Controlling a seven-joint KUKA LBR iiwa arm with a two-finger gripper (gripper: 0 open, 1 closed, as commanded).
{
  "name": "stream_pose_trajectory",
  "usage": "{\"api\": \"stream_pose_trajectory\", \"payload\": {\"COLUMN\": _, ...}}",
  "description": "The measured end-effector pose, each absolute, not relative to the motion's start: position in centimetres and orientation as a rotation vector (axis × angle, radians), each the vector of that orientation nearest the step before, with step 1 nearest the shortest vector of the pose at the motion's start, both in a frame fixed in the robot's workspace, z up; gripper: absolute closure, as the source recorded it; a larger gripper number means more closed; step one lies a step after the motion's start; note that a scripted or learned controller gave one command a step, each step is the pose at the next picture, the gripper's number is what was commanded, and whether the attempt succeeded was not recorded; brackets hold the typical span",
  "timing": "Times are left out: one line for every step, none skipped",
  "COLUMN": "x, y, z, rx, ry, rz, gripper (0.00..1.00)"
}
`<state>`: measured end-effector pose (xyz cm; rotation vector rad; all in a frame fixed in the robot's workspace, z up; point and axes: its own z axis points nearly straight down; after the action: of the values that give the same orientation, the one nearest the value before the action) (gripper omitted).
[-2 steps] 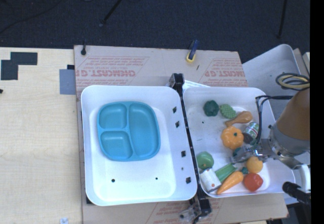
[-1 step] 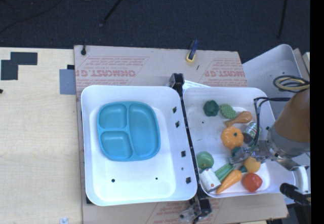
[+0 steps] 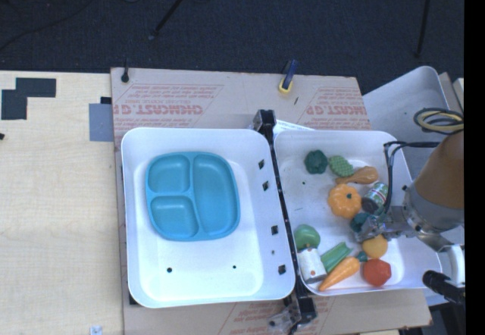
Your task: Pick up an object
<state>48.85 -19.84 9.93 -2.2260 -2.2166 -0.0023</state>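
Note:
The right white bin holds several toy foods. Among them are a dark green piece, a green knobbly piece, a brown drumstick and an orange pumpkin. A small can-like item, a yellow piece, a red tomato, a carrot, a green stick, a white cup and a green leafy piece lie there too. My gripper is low in this bin, between the pumpkin and the yellow piece, with the arm behind it.
The left white bin carries a blue divided plate. A black divider separates the two bins. Cables loop beside the arm at the right edge of the bench.

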Motion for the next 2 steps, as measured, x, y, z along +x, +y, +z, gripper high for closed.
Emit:
{"api": "stream_pose_trajectory", "payload": {"x": 49.1, "y": -20.1, "z": 14.1, "rx": -2.222, "ry": -2.222, "rz": -0.001, "gripper": 1.0}}
{"api": "stream_pose_trajectory", "payload": {"x": 48.6, "y": -20.3, "z": 18.5, "rx": -2.222, "ry": -2.222, "rz": -0.001, "gripper": 1.0}}
